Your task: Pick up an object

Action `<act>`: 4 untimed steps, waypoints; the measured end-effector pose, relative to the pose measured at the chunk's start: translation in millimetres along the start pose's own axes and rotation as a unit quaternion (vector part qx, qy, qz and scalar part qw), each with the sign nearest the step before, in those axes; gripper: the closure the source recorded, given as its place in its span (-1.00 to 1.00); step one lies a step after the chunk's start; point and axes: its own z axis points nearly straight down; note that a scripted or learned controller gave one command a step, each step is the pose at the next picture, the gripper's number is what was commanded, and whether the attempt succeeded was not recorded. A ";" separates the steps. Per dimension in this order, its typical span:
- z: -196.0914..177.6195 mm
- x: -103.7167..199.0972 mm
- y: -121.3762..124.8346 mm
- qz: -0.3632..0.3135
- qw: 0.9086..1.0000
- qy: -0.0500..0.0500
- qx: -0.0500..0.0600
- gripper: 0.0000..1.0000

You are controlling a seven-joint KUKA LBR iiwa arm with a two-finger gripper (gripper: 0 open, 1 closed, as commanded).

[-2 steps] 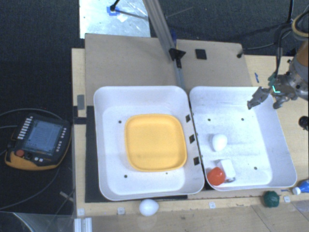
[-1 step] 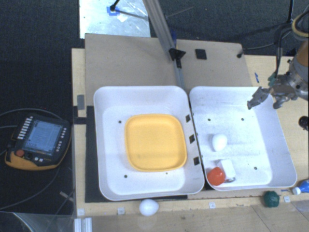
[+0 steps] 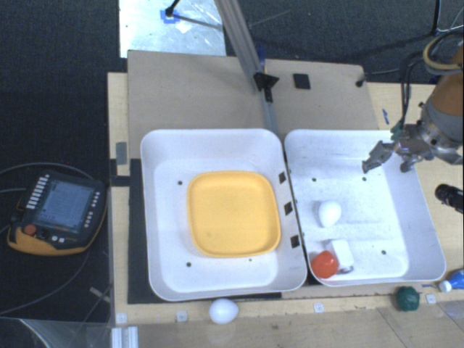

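Observation:
In the right bin (image 3: pixel 391 216) lie a white egg-shaped object (image 3: pixel 329 213), a small white block (image 3: pixel 341 254) and an orange-red ball (image 3: pixel 324 264) at the near left corner. My gripper (image 3: pixel 391 160) hangs over the bin's far right part, well apart from these things. Its two dark fingers (image 3: pixel 375 158) are spread, with nothing between them. The left bin (image 3: pixel 163 194) holds a yellow square plate (image 3: pixel 234 212).
A white egg (image 3: pixel 223 311) lies on the bench in front of the left bin. A dark green ball (image 3: pixel 407 298) and a blue-tipped item (image 3: pixel 451 283) lie by the right bin's near right corner. A teach pendant (image 3: pixel 56 215) rests on the floor at left.

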 end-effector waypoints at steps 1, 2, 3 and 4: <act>41.8 -2.9 1.0 0.000 1.000 0.000 0.000 -1.00; 101.4 3.3 -3.3 0.000 1.000 0.000 0.001 -1.00; 88.2 2.7 -1.6 0.000 1.000 0.000 -0.002 1.00; 29.1 -0.6 -7.8 0.000 1.000 -0.001 -0.004 1.00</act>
